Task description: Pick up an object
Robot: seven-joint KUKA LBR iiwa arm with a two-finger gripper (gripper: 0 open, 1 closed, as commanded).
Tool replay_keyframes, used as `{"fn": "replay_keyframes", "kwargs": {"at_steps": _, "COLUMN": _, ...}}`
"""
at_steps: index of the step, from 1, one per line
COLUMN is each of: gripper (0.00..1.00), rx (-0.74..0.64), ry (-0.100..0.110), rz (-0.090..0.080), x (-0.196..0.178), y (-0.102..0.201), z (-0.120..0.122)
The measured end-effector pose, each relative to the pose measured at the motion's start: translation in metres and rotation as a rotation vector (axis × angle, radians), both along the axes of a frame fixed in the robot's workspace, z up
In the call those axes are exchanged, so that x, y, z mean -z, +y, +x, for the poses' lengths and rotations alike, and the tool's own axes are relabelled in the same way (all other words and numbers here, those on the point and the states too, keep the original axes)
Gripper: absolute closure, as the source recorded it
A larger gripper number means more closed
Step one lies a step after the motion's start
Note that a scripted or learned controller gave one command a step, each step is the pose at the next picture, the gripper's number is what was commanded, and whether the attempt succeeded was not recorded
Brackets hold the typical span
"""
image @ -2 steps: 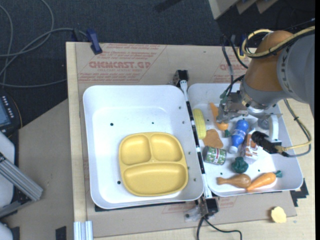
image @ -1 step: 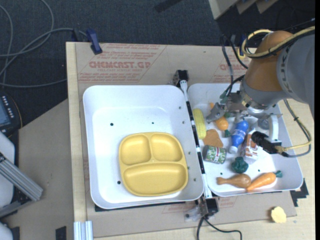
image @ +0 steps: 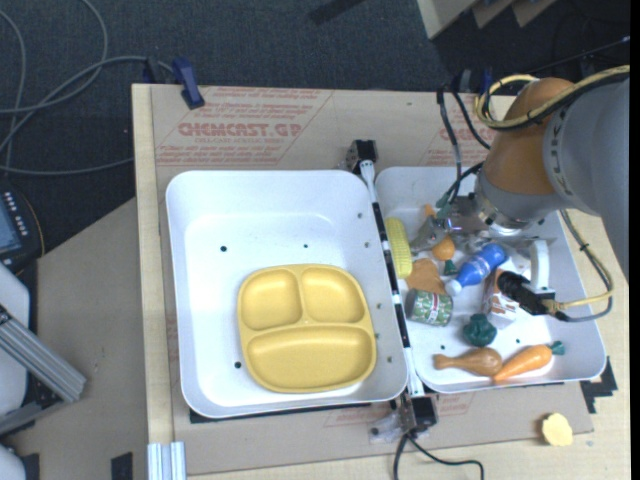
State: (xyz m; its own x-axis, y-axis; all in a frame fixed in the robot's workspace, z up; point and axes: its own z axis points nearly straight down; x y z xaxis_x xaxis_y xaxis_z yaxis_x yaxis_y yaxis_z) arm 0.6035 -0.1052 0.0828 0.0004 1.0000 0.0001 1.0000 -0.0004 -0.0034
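Bench: two bins (image: 200, 268), one tray (image: 305, 328).

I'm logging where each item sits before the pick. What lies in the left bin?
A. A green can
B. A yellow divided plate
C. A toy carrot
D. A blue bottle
B: the yellow divided plate lies flat in the left bin, while the toy carrot, blue bottle and green can all sit in the right bin.
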Motion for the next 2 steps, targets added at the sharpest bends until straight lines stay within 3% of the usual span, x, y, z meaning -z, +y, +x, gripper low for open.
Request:
{"fn": "replay_keyframes", "kwargs": {"at_steps": 1, "gripper": 1.00, "rx": 0.000, "ry": -0.004, "rz": 0.000, "x": -0.012, "y": 0.001, "z": 0.001}}
{"fn": "replay_keyframes", "kwargs": {"at_steps": 2, "gripper": 1.00, "rx": -0.008, "ry": -0.014, "rz": 0.002, "x": -0.108, "y": 0.059, "z": -0.013}}
